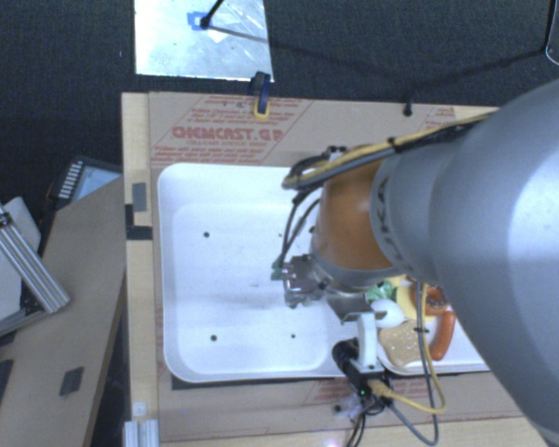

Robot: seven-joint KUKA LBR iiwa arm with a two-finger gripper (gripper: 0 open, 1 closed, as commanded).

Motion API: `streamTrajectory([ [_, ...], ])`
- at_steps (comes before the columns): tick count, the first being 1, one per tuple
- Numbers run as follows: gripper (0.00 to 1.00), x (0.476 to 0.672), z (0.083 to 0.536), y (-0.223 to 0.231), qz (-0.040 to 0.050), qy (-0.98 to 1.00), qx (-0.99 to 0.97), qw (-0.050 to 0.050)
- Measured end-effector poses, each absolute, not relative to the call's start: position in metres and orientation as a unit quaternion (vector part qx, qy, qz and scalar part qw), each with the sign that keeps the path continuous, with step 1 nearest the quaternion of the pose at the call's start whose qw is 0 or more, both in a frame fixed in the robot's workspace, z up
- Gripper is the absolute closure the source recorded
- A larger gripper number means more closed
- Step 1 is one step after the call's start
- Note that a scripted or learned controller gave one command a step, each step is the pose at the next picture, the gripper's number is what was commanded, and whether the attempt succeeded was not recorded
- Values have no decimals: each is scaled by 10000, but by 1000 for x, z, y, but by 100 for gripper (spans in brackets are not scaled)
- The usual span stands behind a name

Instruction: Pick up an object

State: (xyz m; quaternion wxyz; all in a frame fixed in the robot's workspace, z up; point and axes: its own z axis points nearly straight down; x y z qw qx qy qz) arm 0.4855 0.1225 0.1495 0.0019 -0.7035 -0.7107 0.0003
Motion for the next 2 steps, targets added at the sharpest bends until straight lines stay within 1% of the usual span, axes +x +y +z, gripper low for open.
streamTrajectory([
  [1,100,520,344,161,-97,-7103,-7039,-43],
  [2,100,484,265,239,17,-7113,-7029,24],
])
